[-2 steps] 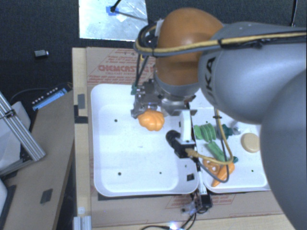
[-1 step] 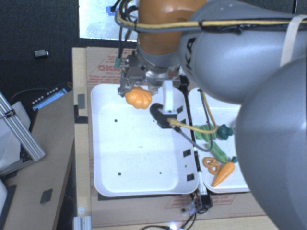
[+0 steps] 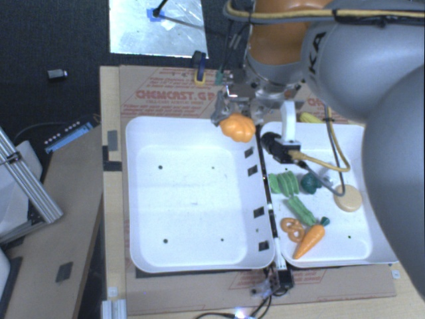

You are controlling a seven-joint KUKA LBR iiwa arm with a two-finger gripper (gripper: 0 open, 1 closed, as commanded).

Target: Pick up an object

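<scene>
The end effector point(image 3: 234, 115) hangs over the far right corner of the left bin point(image 3: 166, 244), and an orange fruit point(image 3: 238, 127) sits right under its fingers, seemingly pinched between them and lifted clear of the bin floor, though the grip looks shallow and the contact is partly hidden by the wrist. The fruit is round and smooth, so the main risk is that it squirts out if the arm swings or jerks; it would then drop near the divider and could roll into either bin. The right bin point(image 3: 362, 248) holds the clutter: a carrot point(image 3: 310, 239), a pretzel point(image 3: 291, 226), green vegetables point(image 3: 287, 183), a tan disc point(image 3: 348, 199). A dropped fruit could knock these about on the tabletop.
</scene>
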